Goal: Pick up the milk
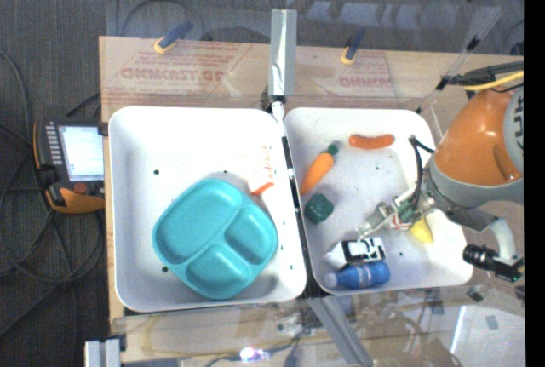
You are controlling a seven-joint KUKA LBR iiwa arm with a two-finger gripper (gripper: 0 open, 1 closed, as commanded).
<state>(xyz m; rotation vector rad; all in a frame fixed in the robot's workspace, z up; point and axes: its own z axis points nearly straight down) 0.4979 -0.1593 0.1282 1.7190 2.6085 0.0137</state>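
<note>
The milk (363, 249) is a small black-and-white carton lying near the front of the right bin (443, 272). It rests against a blue bottle (362, 275) just in front of it. My gripper (375, 225) reaches in from the right and points down and left. Its tip hangs just behind and above the milk, and nothing is visibly held in it. The arm's orange band (477, 144) covers the bin's right side.
The right bin also holds a carrot (317, 169), a red sausage (372, 140), a dark green block (319, 208) and a yellow piece (421, 229) under the wrist. In the left bin (136, 144) lie a teal divided plate (217, 237) and a small orange scrap (261, 186).
</note>
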